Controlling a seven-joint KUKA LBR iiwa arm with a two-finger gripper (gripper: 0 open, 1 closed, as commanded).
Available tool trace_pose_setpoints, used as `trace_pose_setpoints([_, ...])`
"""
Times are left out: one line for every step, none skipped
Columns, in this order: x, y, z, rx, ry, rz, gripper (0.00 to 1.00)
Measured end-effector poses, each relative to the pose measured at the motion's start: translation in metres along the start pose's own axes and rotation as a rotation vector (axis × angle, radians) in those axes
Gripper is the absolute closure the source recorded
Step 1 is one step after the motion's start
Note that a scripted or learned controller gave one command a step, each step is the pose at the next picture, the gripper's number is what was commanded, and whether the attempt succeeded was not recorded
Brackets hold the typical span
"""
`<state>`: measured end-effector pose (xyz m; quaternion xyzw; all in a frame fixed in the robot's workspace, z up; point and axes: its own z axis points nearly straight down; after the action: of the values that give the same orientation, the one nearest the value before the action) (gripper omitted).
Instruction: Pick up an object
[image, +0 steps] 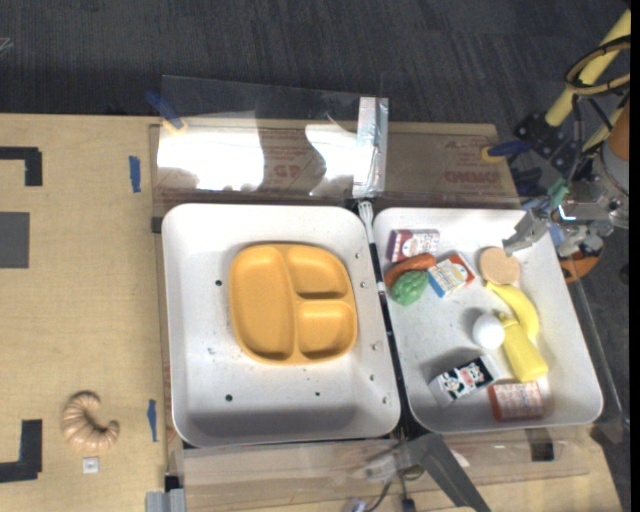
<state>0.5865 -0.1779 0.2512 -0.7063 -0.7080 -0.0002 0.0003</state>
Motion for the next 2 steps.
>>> trace_pose_setpoints([-0.013, -0.034, 0.141, -0.008, -0.003, 0.110, 0.00])
trace_pose_setpoints([-0.018, -0.019, 0.164, -0.005, 0.003, 0.112, 0.00])
